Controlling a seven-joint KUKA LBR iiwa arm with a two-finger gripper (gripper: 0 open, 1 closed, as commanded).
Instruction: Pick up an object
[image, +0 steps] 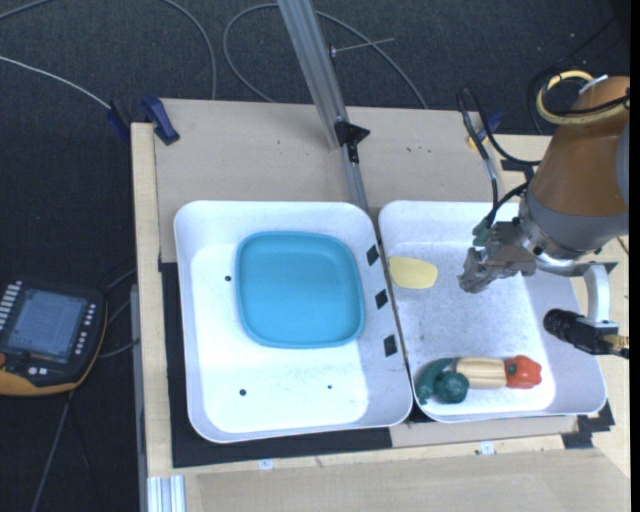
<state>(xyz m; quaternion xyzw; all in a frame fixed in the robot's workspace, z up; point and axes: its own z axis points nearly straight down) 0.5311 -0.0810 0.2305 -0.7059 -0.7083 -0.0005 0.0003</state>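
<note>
Bench: wooden top (260, 150) carrying two shallow white bins side by side; dark floor with loose cables beyond its far edge.
Left bin: white (205, 400), rounded rim; a blue square plate (300, 288) sits in its middle, leaving a bare strip of floor on all sides, widest at the near side.
Right bin: white (470, 320); its left rim runs just beside the left bin's right rim, with small black tabs along the seam.
Open room: the middle of the right bin's floor is bare, between the yellow piece at the far left and the row of items along the near wall.
Yellow piece: flat, pale yellow object (412, 272) near the right bin's left rim, toward the far side.
Near-wall row: a dark green item (443, 384), a tan roll-shaped item (482, 373) and a red item (524, 372) lie in a line, touching or nearly so, close to the near rim.
Arm: grey with orange band, entering from the right over the right bin's far right part.
Gripper: (478, 275) hangs over the bin floor, to the right of the yellow piece and apart from it; well away from the near-wall row.
Claw state: the fingers are small and dark against the wrist, so their spread cannot be told; nothing visibly sits between them.
Pendant: handheld screen unit (45, 335) on the floor left of the bench.
</note>
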